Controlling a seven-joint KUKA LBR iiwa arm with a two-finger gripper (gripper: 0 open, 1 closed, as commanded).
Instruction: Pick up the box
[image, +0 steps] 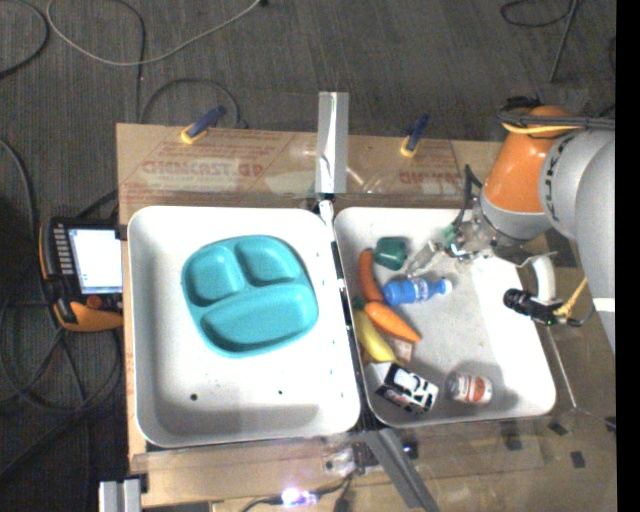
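A small black-and-white box (408, 388) lies near the front edge of the right bin (520, 340). A small dark green block (392, 251) sits at the back of the same bin. My gripper (446, 250) hangs over the back of the right bin, just right of the green block and above the cap end of a blue bottle (415, 291). It is far from the black-and-white box. I see nothing held in it.
The right bin also holds two orange carrots (390, 320), a yellow banana (373, 342) and a small can (468, 387). A teal divided plate (250, 292) lies in the left bin (160, 400). The arm's orange band (520, 175) is at the upper right.
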